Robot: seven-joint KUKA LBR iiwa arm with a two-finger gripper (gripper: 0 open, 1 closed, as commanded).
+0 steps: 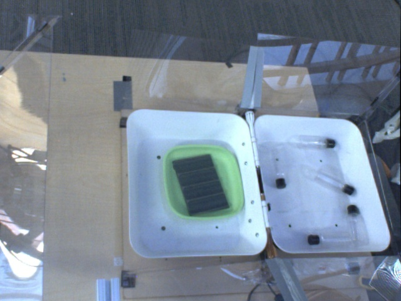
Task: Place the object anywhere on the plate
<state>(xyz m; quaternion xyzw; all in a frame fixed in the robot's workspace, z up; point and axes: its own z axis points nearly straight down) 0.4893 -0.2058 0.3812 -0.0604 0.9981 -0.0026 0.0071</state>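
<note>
Camera view: a dark ridged block (200, 184) lies flat on a green plate (171, 168), tilted a little against the plate's sides and wholly inside its rim. The plate sits in the middle of the left bin (143, 168), on a wooden bench (81, 168).

By how things lie, the placing step looks finished. If the block is the object meant, the next move calls for little more than keeping clear of it. Whether the gripper is apart or together cannot be told from this view.

The right bin (371, 187) holds a scatter of clear tubes with black caps, among them one near the far wall (313, 142), one toward the right (332, 182) and one by the near wall (326, 237). Were a tube the object instead, it would have to be lifted over the two bin walls that touch at the centre.

White floor rings the plate on every side, widest on the left. A grey metal bar (252, 80) stands just behind the joint between the bins, an edge to mind on any crossing.
</note>
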